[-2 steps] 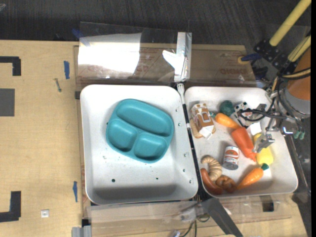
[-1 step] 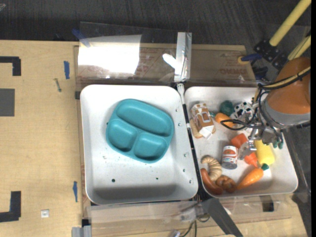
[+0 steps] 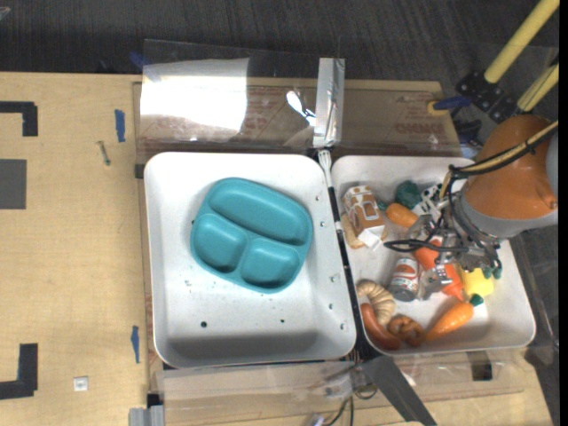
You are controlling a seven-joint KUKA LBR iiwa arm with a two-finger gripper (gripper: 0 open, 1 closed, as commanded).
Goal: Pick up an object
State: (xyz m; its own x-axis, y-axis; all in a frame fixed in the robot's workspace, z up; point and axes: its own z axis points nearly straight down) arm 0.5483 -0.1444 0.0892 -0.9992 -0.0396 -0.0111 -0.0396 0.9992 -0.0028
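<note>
The right bin (image 3: 519,322) holds several toy foods. Among them are a small can (image 3: 406,276), an orange carrot (image 3: 450,318), a yellow piece (image 3: 477,282), a croissant (image 3: 379,296), a brown pretzel-like piece (image 3: 404,328), a gingerbread-house box (image 3: 361,209), a teal piece (image 3: 408,192) and an orange piece (image 3: 401,215). My gripper (image 3: 442,257) reaches down into the middle of this pile, beside the can and over a red-orange piece (image 3: 428,257). Cables and the orange wrist band (image 3: 510,180) hide its tips.
The left bin (image 3: 169,309) carries a teal three-compartment tray (image 3: 251,232). A clear plastic wall (image 3: 231,114) and a metal strip (image 3: 328,100) stand behind the bins. Yellow bars (image 3: 524,34) cross the top right. Wooden bench (image 3: 62,264) lies at left.
</note>
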